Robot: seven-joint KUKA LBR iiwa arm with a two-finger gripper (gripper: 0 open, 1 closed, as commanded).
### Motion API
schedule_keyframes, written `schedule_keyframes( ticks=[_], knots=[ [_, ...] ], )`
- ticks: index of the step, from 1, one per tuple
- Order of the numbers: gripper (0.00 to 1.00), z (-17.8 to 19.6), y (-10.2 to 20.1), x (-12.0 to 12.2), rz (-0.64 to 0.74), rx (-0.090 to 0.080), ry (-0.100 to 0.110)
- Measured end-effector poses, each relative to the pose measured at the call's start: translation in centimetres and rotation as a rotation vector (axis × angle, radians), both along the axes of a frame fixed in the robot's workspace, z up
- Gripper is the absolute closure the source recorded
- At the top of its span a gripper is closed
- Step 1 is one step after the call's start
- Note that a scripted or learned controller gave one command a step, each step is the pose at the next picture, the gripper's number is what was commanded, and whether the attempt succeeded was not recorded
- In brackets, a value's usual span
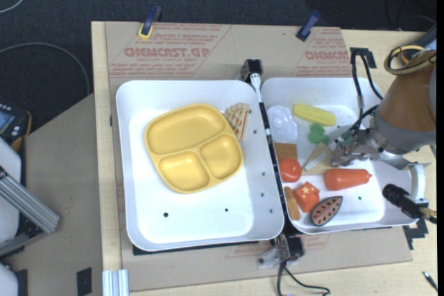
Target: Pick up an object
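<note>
The right bin [361, 97] holds several toy foods: a yellow corn cob [313, 114], a clear plastic piece [282, 125], a green item [318, 134], a red tomato [290, 168], a red pepper [306, 195], an orange-red carrot [345, 179], a brown slab [285, 151] and a dark speckled oval piece [326, 211]. My gripper [345, 150] is low inside this bin, just above the carrot and right of the green item. Nothing is visibly held in it.
The left bin [139, 204] carries a yellow divided plate [193, 147] with a waffle-like wedge [238, 120] by its right corner. The grey and orange arm [409, 107] covers the right bin's right side. Cables and clips line the bench's back edge.
</note>
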State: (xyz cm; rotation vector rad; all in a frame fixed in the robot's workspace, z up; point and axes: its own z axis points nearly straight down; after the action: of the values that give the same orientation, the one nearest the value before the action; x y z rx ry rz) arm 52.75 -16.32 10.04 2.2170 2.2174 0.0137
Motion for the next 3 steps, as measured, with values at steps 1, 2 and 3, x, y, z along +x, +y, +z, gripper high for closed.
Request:
schedule_keyframes(
  ticks=[1,2,3],
  knots=[
    [1.00,4.2,-0.4,-0.2,0.000,-0.004,0.008],
    [1.00,10.5,-0.5,-0.5,0.000,-0.004,0.005],
    [1.00,12.6,-0.5,-0.4,0.001,-0.004,0.005]
  ],
)
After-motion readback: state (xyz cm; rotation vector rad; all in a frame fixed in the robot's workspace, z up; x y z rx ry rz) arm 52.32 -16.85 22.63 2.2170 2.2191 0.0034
